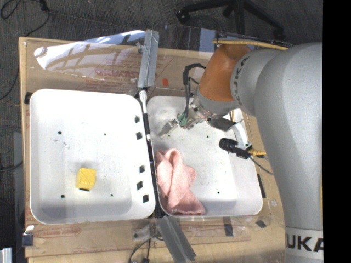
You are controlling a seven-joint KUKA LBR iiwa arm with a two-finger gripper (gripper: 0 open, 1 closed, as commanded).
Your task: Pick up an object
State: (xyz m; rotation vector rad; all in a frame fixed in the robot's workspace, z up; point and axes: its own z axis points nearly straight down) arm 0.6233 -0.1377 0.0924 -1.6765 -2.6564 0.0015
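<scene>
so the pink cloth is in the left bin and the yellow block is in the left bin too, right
Not quite. The camera view shows the pink cloth in the right bin, against its left wall. The yellow block is indeed in the left bin.

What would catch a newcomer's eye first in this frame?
The big grey arm with its orange band, reaching in from the right, its gripper low over the far end of the right bin. Next, the pink cloth crumpled against that bin's left wall, and the small yellow block alone in the left bin.
</scene>
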